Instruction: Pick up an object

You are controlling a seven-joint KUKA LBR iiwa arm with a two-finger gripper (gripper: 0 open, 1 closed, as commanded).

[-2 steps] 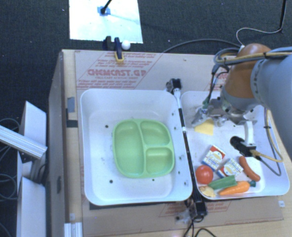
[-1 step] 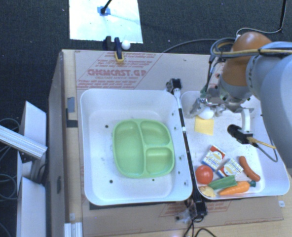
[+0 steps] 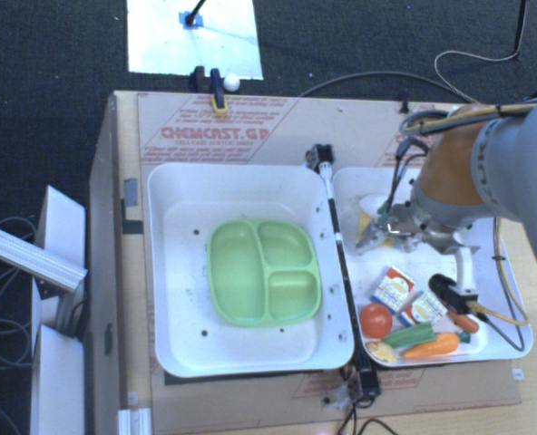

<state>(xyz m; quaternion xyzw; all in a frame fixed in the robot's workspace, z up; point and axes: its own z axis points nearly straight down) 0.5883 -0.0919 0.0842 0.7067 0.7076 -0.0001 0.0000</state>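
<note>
My gripper (image 3: 384, 231) hangs low in the far left part of the right bin (image 3: 497, 243), at the end of the grey arm with the orange band. It is right over a pale yellow item (image 3: 368, 227), partly hidden beneath it. Near the front of that bin lie a red tomato (image 3: 375, 320), two small printed cartons (image 3: 394, 288) (image 3: 424, 308), a green vegetable (image 3: 407, 335) and an orange carrot (image 3: 434, 345). Nothing visible is lifted off the bin floor.
The left bin (image 3: 173, 243) holds a green divided plate (image 3: 263, 272). A black divider strip (image 3: 338, 243) runs between the two bins, close to my gripper's left. A small yellow piece (image 3: 380, 352) lies at the right bin's front left corner.
</note>
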